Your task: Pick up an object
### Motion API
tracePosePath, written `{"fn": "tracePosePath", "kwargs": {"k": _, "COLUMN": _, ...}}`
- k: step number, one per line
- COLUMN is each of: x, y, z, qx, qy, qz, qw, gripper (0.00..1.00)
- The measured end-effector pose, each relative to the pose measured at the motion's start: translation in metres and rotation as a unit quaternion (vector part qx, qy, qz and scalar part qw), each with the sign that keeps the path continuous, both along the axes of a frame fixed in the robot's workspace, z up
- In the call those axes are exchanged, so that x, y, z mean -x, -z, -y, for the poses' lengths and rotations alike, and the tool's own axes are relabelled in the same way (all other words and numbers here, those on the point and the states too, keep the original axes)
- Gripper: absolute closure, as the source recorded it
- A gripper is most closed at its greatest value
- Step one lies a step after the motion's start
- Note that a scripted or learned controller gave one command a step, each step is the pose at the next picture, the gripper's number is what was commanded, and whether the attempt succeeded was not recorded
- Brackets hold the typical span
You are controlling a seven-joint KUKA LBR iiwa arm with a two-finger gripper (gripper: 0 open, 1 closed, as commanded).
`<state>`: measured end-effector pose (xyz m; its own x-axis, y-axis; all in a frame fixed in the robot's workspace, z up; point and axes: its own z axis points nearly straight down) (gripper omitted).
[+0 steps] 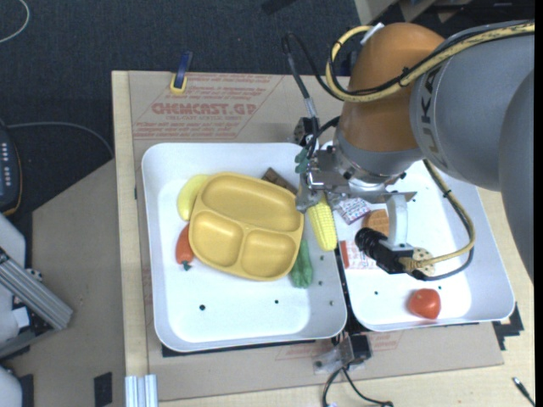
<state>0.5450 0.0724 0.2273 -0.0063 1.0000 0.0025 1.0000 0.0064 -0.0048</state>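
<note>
Altogether one yellow tray (242,225), one corn cob (322,225), one tomato (424,303).

Just below my gripper (316,195) lies a corn cob (322,225), yellow with a pattern of small kernels. Left of my jaws sits a mustard-yellow divided plate (244,225). Under its far left edge I see a yellow banana (190,195) and a red-orange pepper (184,248). Both bins (254,329) are white. Lower right of me lies a red tomato (424,303).
</note>
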Motion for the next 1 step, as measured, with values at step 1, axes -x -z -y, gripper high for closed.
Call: {"fn": "tracePosePath", "kwargs": {"k": 1, "x": -0.0027, "y": -0.0068, "z": -0.009, "qx": 0.0009, "qy": 0.002, "qz": 0.003, "qw": 1.0, "gripper": 1.0}}
